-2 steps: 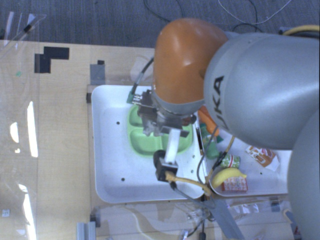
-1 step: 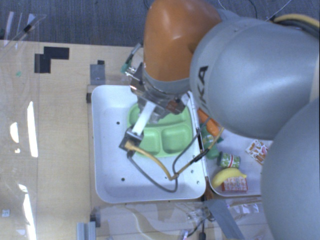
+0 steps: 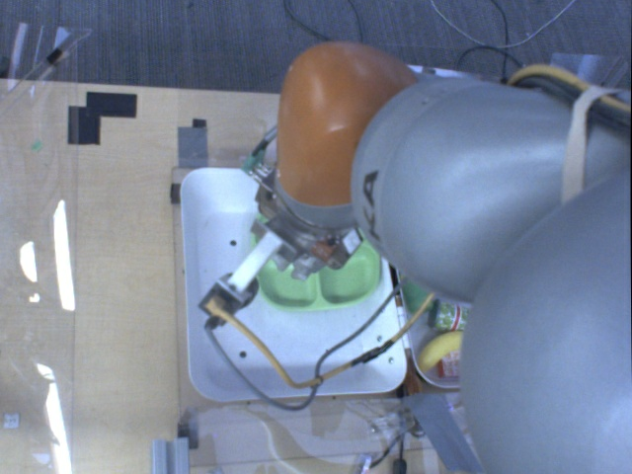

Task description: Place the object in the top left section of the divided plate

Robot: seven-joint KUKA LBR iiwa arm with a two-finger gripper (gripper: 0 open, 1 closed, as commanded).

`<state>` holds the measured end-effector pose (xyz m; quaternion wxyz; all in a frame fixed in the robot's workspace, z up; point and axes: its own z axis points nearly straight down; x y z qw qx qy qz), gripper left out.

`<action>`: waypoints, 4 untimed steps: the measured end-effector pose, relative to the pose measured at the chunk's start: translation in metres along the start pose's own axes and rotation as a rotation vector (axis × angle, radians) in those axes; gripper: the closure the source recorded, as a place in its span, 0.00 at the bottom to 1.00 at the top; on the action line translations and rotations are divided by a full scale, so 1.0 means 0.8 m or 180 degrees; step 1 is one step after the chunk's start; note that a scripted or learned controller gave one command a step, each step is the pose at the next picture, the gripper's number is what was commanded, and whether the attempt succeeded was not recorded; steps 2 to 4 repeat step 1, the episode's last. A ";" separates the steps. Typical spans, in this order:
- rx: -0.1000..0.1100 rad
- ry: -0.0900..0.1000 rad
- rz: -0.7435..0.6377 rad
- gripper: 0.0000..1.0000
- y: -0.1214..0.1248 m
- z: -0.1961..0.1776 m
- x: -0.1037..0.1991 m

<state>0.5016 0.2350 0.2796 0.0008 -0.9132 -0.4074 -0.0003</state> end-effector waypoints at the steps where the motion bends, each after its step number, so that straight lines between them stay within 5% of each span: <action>1: -0.0005 0.0013 0.1113 1.00 0.026 -0.083 0.016; 4: -0.0005 0.0013 0.1113 1.00 0.026 -0.083 0.016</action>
